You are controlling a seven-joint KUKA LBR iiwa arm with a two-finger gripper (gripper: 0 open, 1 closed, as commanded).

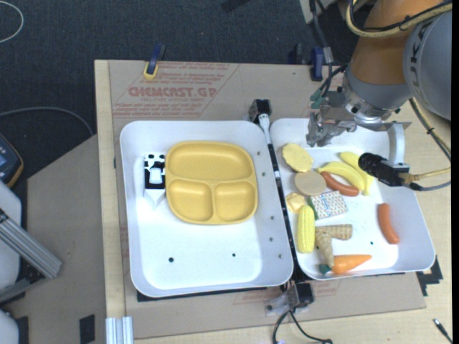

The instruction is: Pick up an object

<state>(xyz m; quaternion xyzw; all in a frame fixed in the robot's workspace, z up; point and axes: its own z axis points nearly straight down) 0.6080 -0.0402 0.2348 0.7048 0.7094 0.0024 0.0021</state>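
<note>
Two shallow white bins sit side by side. The left bin [143,256] holds a yellow divided tray [211,181] and a small black-and-white object [154,174] just beside it. The right bin [419,253] holds toy food: a corn cob [305,228], a carrot [350,263], a banana [349,169], two sausages and flat slices. The gripper [320,135] hovers over that bin's far-left corner, above a pale yellow slice [297,157]; whether its jaws are parted or holding anything, I cannot tell.

Dark blue-grey carpet [86,20] spreads behind the brown cardboard-covered tabletop [179,92], a thin white cable [11,21] curling at the upper left corner.
</note>
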